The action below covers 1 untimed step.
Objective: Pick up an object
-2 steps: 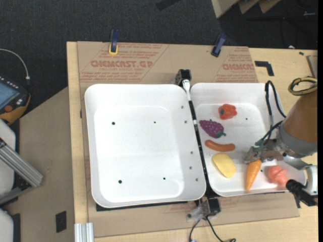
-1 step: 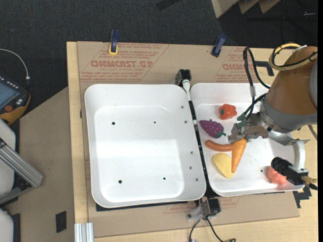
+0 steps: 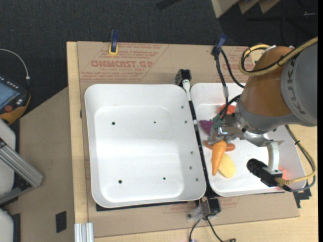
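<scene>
- Hand (image 3: pixel 222 131): low inside the right bin (image 3: pixel 252 185), at the cluster of small objects near that bin's 9 o'clock edge; the grey wrist and orange band cover most of it from above, so how far it is open cannot be told, nor whether anything sits in it
- Carrot (image 3: pixel 217 158): orange, tapered, lying just at 6 o'clock of the hand, tip pointing toward 6 o'clock; its upper end appears to touch or pass under the hand
- Yellow piece (image 3: pixel 227 167): rounded, touching the carrot on its 3 o'clock side
- Purple piece (image 3: pixel 206 125): small, at 9 o'clock of the hand, close to the divider between the bins
- Orange-red piece (image 3: pixel 228 109): partly hidden, at 12 o'clock of the hand
- Left bin (image 3: pixel 136 145): white, shallow, side by side with the right bin on the worktop (image 3: pixel 126 59)
- Step in hand, as judged: descent or closing onto the cluster, the carrot being the likeliest target; a lift has not yet begun
- Next move, as judged: a firm close on one object alone, then a straight rise; the crowding of carrot and yellow piece risks a double catch or a slip
</scene>
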### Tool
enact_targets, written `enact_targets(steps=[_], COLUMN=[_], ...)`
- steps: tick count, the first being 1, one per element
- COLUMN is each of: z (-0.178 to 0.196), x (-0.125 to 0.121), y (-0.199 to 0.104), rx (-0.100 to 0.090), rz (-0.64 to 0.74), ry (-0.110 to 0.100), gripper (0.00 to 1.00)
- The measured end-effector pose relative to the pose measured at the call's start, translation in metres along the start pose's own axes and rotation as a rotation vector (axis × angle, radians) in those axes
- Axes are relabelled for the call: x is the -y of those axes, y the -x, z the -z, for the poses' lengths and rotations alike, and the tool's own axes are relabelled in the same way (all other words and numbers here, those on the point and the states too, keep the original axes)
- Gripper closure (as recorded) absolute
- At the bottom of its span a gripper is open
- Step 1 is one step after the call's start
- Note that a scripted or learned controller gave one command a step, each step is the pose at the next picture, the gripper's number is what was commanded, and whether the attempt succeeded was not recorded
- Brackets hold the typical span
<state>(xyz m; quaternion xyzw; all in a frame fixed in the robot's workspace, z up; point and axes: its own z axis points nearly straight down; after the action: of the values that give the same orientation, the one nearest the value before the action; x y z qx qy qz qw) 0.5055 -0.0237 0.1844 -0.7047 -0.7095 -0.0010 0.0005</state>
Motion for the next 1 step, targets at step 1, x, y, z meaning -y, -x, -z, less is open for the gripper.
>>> enact_targets(steps=[1], z=[0.0811], x=[0.0044], y=[0.0911], rx=[0.009], rz=[-0.015], ry=[0.009], gripper=[1.0])
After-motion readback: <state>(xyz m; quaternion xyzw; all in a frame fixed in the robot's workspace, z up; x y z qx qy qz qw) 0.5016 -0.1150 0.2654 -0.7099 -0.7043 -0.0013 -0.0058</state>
